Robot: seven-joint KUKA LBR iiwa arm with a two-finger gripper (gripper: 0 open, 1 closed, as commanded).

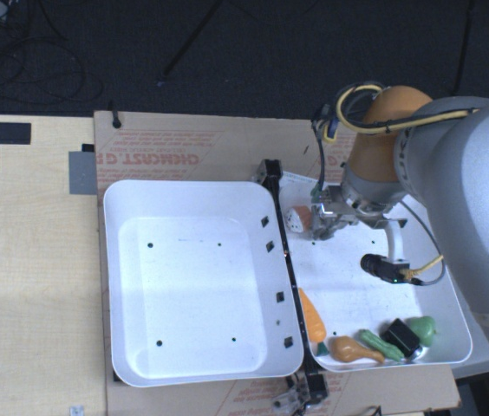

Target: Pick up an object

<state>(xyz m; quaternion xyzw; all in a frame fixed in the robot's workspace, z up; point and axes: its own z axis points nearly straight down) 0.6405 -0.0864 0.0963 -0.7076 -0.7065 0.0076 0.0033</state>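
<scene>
We can't make out the gripper (318, 221) fingers against the small whitish object (297, 220); the arm (461, 189) runs off frame.

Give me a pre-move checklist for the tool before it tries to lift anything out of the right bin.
1. Tool over the right bin, near its upper left corner: ok.
2. Small white and red object right beside the tool: ok.
3. Object seen between the tool's tips: cannot tell.
4. Orange carrot-like piece along the divider, apart from the tool: ok.
5. Green pieces, black block and tan piece bunched in the lower corner, away from the tool: ok.
</scene>
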